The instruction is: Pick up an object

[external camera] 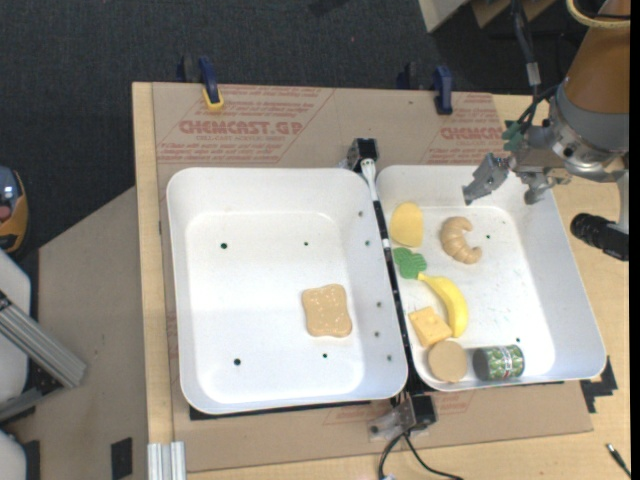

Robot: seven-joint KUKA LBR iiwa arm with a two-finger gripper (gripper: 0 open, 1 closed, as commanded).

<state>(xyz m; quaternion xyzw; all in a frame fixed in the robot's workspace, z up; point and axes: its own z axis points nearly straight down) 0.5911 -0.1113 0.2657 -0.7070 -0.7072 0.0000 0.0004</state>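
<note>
While the gripper point(508, 180) hangs with fingers spread and nothing between them, the curved tan plastic croissant point(461, 239) lies near, down-left of them in the right white bin point(560, 268), its long axis running up-down.

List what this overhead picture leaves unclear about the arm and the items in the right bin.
- End effector: too small and blurred in the camera view to read.
- Arm: cut off by the top and right edges.
- Can: label too small to read.
</note>
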